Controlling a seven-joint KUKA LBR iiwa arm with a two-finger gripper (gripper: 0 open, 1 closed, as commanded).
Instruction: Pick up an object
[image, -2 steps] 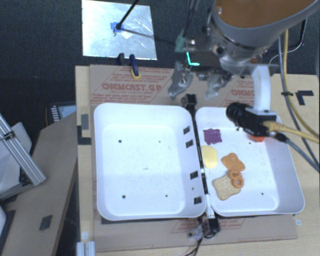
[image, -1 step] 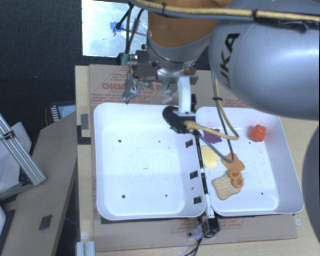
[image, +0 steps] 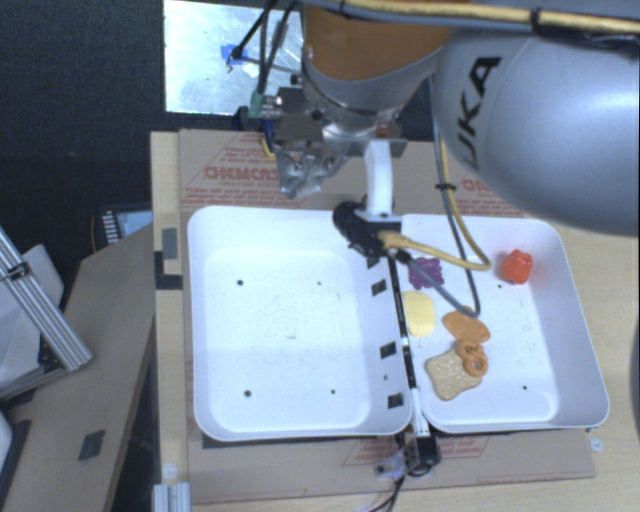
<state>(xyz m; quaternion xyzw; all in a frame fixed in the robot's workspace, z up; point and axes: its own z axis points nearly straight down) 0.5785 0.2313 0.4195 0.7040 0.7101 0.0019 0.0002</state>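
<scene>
Gripper (image: 300, 182) hangs past the far rim of the left bin (image: 215, 330), its grip impossible to judge, while the red object (image: 516, 266) lies in the right bin's (image: 570, 330) far right part.

Two white bins, the left bin (image: 280, 340) dotted with a few small dark specks and the right bin (image: 540, 390) likewise, sit on a tan cardboard sheet (image: 240, 170) printed with red lettering, under the grey arm (image: 540, 110) with its orange band (image: 370, 40) and black letters. In the right bin lie a red-orange block (image: 516, 266), a purple piece (image: 427, 270), a pale yellow piece (image: 419, 314), an orange piece (image: 466, 326), a small orange ring (image: 473, 360) and a beige piece (image: 449, 374); a yellow cable (image: 440, 254) crosses the white rim
</scene>
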